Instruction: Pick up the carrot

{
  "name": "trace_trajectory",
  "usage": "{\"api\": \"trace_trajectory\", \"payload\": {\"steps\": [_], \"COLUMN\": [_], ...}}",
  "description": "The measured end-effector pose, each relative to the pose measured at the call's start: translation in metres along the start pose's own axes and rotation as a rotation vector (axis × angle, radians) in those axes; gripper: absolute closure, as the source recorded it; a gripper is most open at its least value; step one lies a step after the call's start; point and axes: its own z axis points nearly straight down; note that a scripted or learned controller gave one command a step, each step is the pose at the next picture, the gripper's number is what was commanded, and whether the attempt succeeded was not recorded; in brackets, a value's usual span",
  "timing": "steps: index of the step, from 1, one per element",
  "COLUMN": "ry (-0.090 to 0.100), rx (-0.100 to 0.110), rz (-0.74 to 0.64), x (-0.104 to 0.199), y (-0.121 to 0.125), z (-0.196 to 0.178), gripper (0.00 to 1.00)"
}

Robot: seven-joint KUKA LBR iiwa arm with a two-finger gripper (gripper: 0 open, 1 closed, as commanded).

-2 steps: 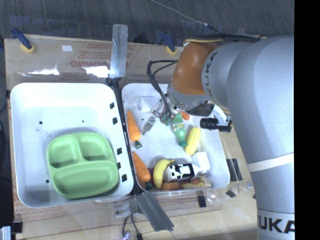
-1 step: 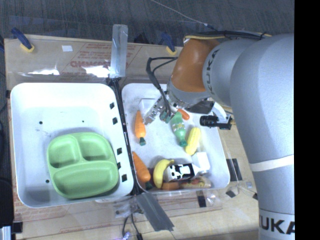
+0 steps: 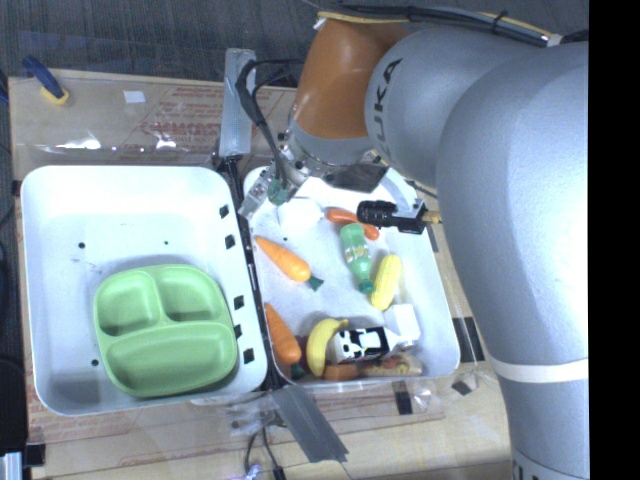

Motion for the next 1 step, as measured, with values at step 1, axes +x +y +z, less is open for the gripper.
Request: {"api": "trace_trajectory", "payload": {"steps": [1], "ry": [0.006], "rx": [0.011], "rz": [0.251], "x": [0.0652], "y": [0.0156], "z": [0.0050], "gripper": [1.00]}}
